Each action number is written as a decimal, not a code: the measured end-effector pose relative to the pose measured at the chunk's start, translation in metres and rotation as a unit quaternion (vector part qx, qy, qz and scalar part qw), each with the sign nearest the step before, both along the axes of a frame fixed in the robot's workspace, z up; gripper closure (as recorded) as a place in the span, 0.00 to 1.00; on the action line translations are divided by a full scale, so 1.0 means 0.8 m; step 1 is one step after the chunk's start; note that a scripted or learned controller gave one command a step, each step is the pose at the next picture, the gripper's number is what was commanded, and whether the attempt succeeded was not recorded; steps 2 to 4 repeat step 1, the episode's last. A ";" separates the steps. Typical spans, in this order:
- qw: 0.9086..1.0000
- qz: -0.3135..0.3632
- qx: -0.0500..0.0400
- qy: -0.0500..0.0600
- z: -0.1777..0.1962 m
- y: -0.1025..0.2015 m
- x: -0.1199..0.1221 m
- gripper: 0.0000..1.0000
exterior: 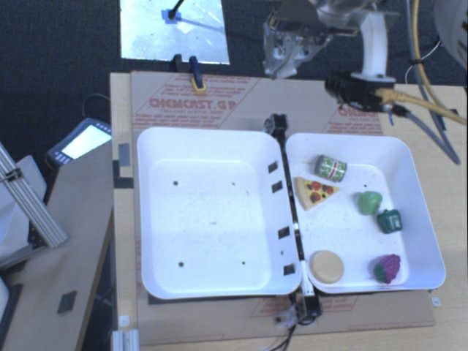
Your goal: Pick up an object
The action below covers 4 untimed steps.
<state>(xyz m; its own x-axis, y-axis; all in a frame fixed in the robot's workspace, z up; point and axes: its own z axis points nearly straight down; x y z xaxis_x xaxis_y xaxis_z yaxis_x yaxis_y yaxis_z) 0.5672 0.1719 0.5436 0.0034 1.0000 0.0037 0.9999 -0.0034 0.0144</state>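
- I'm seeing the hand [281, 53] hanging high beyond the bins' far edge, over the counter [219, 97]; whether it's open or closed I cannot tell.
- Every object is sitting in the right bin [417, 174].
- The can [330, 168] is lying on its side, long axis running left-right, slightly slanted.
- The pizza slice [315, 193] is pointing left, toward the divider.
- Nearby are lying a green ball [369, 202], a green pepper [390, 221], a purple grape bunch [387, 268] and a tan disc [327, 266].
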 end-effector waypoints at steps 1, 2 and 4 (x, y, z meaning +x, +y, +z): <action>1.000 0.007 0.000 0.007 -0.011 0.083 -0.014 1.00; 1.000 0.007 0.000 0.007 -0.011 0.083 -0.014 1.00; 1.000 0.007 0.000 0.007 -0.011 0.083 -0.014 1.00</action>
